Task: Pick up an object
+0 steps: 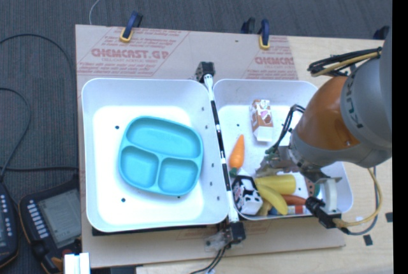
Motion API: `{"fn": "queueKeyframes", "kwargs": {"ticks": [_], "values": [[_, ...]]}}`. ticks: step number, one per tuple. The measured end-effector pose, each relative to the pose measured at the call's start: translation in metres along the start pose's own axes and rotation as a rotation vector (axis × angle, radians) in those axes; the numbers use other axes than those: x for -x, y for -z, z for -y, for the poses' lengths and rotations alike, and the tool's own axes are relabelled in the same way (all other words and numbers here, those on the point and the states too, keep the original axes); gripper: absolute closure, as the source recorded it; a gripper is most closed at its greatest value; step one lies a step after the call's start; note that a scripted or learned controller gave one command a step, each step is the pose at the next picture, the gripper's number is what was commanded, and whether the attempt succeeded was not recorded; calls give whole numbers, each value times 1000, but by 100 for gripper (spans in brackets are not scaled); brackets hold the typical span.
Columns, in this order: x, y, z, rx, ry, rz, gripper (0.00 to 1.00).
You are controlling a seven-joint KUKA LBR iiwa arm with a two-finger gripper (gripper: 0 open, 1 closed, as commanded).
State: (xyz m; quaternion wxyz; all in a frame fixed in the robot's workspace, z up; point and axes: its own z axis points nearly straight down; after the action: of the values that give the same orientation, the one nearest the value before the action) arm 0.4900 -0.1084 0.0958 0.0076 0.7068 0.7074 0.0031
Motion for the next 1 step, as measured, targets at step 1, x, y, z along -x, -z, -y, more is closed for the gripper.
{"fn": "queueKeyframes", "kwargs": {"ticks": [1], "values": [[0, 0, 0, -1, 0, 0, 0]]}}
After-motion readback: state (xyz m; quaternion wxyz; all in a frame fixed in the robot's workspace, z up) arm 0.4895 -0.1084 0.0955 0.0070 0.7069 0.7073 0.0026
